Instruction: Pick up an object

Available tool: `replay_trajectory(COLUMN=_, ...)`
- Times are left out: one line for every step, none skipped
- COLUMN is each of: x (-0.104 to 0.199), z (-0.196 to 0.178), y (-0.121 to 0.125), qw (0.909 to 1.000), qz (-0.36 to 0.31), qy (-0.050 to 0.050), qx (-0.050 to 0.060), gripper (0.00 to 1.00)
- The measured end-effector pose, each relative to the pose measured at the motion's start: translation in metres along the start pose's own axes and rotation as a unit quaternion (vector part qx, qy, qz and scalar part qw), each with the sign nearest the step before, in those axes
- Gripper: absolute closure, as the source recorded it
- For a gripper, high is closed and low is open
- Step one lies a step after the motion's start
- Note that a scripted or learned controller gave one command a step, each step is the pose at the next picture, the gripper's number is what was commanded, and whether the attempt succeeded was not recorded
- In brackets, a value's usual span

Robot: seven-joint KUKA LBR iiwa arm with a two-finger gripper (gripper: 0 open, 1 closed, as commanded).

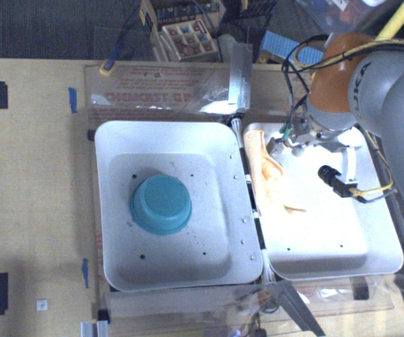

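Observation:
A teal round bowl [161, 203] lies upside down in the middle of the left bin [111, 153]. In the right bin [328, 244], a pale orange soft object [264, 163] stretches along the left wall. A thin orange sliver [294, 208] lies near that bin's centre. My gripper [287, 142] hangs low at the far left part of the right bin, just right of the pale orange object's upper end and close to it. Whether it touches that object is unclear.
The grey arm with its orange band [342, 69] covers the right bin's far right corner. A black part with a yellow cable [334, 177] hangs off the wrist over the bin. A clear plastic sheet [167, 93] lies behind the bins.

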State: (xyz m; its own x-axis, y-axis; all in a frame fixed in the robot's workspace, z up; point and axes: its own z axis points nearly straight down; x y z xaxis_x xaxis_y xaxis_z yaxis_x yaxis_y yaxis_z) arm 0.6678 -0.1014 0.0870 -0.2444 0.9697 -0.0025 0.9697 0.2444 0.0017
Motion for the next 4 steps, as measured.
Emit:
replay_trajectory(x=0.0001, z=-0.0087, y=0.0006, qw=1.0000, qz=0.001, qy=0.001, qx=0.000, gripper=1.00)
replay_trajectory(x=0.0000, z=-0.0087, y=0.0005, qw=1.0000, qz=0.001, qy=0.001, qx=0.000, gripper=0.00)
replay_trajectory(x=-0.0017, z=-0.0010, y=0.0004, qw=0.9999, qz=-0.014, qy=0.001, qx=0.000, gripper=0.00)
replay_trajectory(x=-0.0013, z=-0.0097, y=0.0014, qw=0.9999, qz=-0.014, qy=0.001, qx=-0.001, gripper=1.00)
